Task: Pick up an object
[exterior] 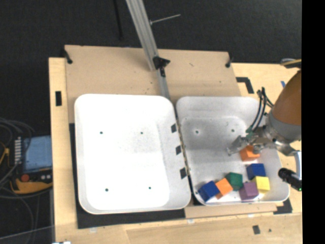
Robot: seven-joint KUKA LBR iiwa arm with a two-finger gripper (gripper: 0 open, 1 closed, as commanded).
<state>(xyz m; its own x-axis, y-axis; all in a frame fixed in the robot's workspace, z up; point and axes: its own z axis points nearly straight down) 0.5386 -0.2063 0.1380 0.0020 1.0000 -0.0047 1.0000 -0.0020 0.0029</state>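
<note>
Seven blocks [235,181] in right bin [213,116]: two blue, two orange

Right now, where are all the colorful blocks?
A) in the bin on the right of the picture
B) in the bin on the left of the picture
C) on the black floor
A: the yellow block, purple block and green block all sit in the right bin, near its front edge.

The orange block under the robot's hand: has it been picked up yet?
Not visibly. The hand has reached the right bin and sits at the orange block, which rests on the bin floor. Gripping and lifting remain. The other blocks lie untouched along the near edge.
</note>
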